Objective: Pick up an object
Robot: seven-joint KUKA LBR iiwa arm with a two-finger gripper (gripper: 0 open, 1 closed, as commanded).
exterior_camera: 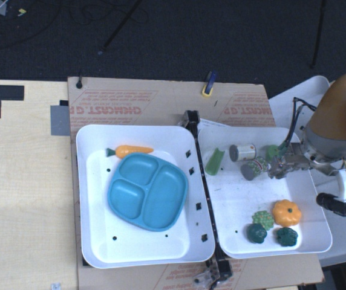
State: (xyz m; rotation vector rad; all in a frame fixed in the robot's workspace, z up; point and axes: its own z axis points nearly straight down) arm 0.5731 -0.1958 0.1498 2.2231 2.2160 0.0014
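While the gripper (280,168) sits low in the right bin (233,240), width I cannot tell, I'd square it on the grey cylinder (250,170) at its 9 o'clock before closing.

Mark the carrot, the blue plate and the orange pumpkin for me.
carrot (134,151), camera view, middle of its orange body.
blue plate (161,207), camera view, its largest compartment.
orange pumpkin (287,213), camera view, top centre.
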